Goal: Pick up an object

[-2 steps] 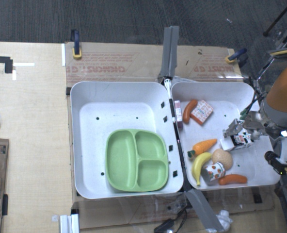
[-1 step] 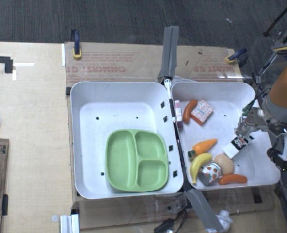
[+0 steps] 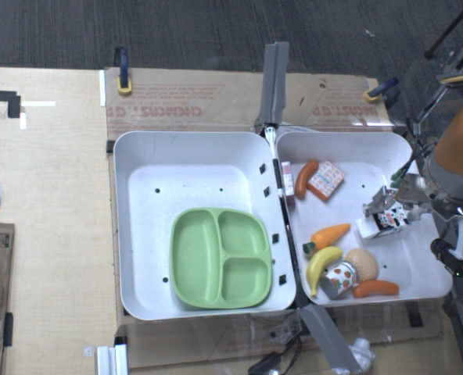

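Two white bins sit side by side on the worktop [image 3: 44,209]. The left bin [image 3: 138,233] holds a green divided plate [image 3: 220,258] with three compartments, lying flat toward the near edge. The right bin [image 3: 419,280] holds the loose objects. A sausage [image 3: 305,176] lies tilted near the far left corner, just beside a small box [image 3: 325,181] with an orange and white face. Nearer the camera, a carrot [image 3: 328,235] lies with its leafy end toward the divider between the bins. A banana [image 3: 321,266] curves just below it, touching or almost touching a small printed can [image 3: 339,280] on its side. A tan round lump [image 3: 362,262], perhaps bread or a potato, sits just beside the can, and an orange-red pepper-like piece [image 3: 377,289] lies along the near wall. The arm [image 3: 454,151] reaches in from the right, with its orange band above the bin's right edge. Its pincer [image 3: 388,206] is low over the right half of that bin, right at a small white carton [image 3: 378,222] with dark printing, which looks tilted. Whether the pincer is wide, narrow or gripping the carton cannot be told; the metal parts and the carton overlap too closely. The carton is well apart from the sausage and box, and near the carrot's thick end.
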Available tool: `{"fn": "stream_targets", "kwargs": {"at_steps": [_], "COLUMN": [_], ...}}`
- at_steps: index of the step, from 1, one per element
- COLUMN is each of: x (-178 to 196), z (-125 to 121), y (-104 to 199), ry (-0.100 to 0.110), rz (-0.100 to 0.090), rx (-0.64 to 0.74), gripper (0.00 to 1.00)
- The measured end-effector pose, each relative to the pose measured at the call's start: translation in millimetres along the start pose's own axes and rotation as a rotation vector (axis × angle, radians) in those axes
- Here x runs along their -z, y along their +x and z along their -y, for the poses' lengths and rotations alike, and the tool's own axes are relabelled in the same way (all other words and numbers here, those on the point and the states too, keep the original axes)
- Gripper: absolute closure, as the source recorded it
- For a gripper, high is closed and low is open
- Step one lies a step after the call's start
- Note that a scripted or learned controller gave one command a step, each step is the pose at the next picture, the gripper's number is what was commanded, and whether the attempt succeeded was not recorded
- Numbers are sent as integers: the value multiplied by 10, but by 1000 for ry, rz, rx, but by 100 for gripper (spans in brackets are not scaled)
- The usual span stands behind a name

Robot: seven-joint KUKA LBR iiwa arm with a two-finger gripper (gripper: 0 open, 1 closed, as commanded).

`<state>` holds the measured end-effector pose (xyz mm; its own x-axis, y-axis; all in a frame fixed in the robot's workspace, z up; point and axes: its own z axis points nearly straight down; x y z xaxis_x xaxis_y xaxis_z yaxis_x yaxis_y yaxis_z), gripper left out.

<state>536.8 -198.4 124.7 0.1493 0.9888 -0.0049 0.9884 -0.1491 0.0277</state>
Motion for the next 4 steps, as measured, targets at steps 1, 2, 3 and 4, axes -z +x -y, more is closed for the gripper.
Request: {"fn": "stream_targets", "kwargs": {"at_steps": [1,2,3,4], "x": [-165,-24,-33,-175], "z": [-96,-139,-136,-368], "y": [77,59,60,68], "ry": [-5,-19,-17,6], "rz": [6,9,9,-5], "rx": [-121,-122,-122,-164], "gripper": [0,100,0,0]}}
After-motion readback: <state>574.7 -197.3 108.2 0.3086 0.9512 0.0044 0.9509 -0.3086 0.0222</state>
